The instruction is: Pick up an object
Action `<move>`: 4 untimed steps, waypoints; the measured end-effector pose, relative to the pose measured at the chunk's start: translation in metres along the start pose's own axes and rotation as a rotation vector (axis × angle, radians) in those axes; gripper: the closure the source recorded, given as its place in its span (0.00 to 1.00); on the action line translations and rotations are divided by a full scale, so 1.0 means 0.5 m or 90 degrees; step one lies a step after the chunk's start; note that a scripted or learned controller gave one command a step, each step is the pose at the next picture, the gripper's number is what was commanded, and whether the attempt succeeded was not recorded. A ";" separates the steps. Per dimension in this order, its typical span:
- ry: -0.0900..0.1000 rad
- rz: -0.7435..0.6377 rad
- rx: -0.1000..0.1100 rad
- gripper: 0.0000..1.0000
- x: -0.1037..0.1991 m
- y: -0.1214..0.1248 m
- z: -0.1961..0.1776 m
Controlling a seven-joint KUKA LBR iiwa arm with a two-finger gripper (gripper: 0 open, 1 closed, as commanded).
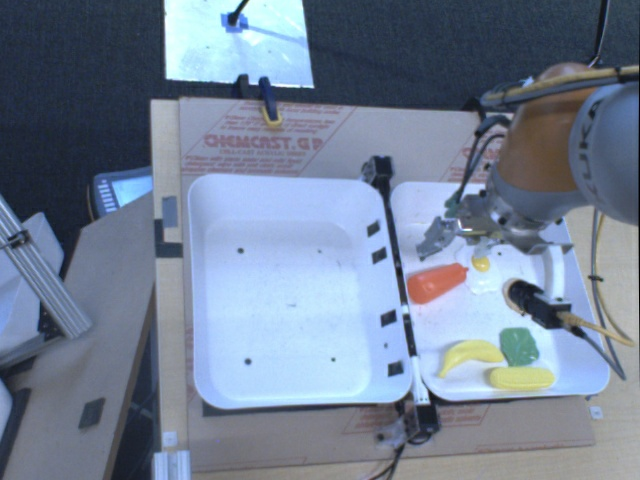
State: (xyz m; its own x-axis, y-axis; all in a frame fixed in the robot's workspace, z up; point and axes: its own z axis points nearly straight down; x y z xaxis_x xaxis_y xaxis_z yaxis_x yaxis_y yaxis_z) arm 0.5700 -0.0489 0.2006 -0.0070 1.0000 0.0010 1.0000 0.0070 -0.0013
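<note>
Yellow things lie nearest to the camera: an oblong yellow piece (521, 377) at the near edge of the right bin (438, 325), and just to its left a curved banana (471, 355). A green piece (519, 345) lies right behind the oblong one, touching it or almost touching it. All three rest on the white floor of this bin.

A little farther in, close to the wall between the two bins, an orange carrot-like piece (437, 283) lies on its side with its thick end toward that wall. Just to its right is a small yellow and white piece (483, 265); what it is, I cannot tell.

The gripper (440, 236) hangs over the far left part of the right bin, just behind the orange piece. Whether it is open or closed, I cannot tell from this view. The grey arm (600, 158) with its orange band (540, 148) comes in from the right.

The left bin (290, 298) stands beside the right one, and their walls touch. Behind both bins a brown sheet with red print (270, 140) covers the bench, and at its far edge sits a yellow clamp (270, 111). Farthest of all is a silvery square plate (238, 28).
</note>
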 end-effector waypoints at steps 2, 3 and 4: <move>0.001 -0.003 -0.004 0.00 0.176 -0.106 -0.292; -0.001 0.002 -0.014 0.00 0.106 -0.068 -0.639; -0.001 -0.002 -0.005 1.00 0.109 -0.070 -0.643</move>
State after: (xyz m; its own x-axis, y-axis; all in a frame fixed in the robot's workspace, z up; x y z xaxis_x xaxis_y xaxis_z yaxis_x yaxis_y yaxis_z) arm 0.5353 0.0051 0.5221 -0.0104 0.9999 -0.0005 0.9999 0.0104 0.0070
